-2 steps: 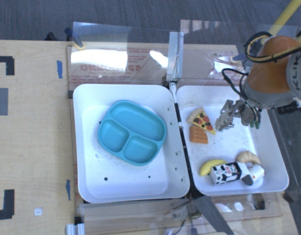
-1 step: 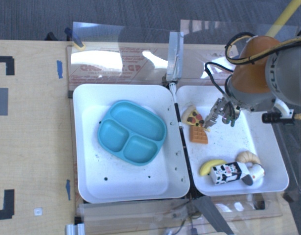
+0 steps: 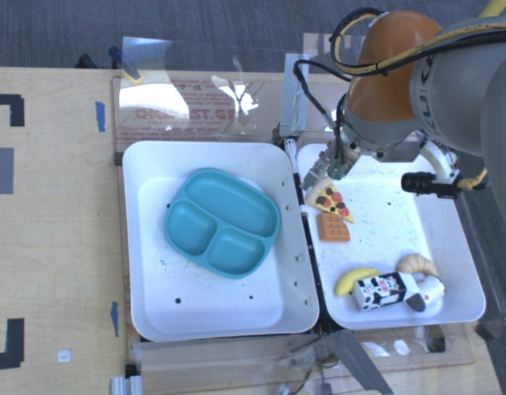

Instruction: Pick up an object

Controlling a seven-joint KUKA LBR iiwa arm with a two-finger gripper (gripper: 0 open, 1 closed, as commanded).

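Two shallow white bins are seen side by side on the bench. The left bin (image 3: 146, 303) holds a teal divided plate (image 3: 222, 221), which lies flat near its middle and is turned at a slant. In the right bin (image 3: 462, 295) several toy foods are scattered. A pizza slice (image 3: 330, 202) lies near the bin's upper left corner, and a waffle (image 3: 335, 228) is placed just below it, touching or almost touching it. Toward the lower edge, a banana (image 3: 352, 280) is set just beside a black and white milk carton (image 3: 387, 291) that lies on its side, with a croissant (image 3: 417, 263) just above the carton's right end. The arm (image 3: 401, 64) is reached in from the right, and the gripper (image 3: 322, 174) is lowered at the upper left corner of the right bin, close above the top of the pizza slice and beside the wall between the bins. Whether its fingers are apart or together cannot be told, and nothing is seen between them.
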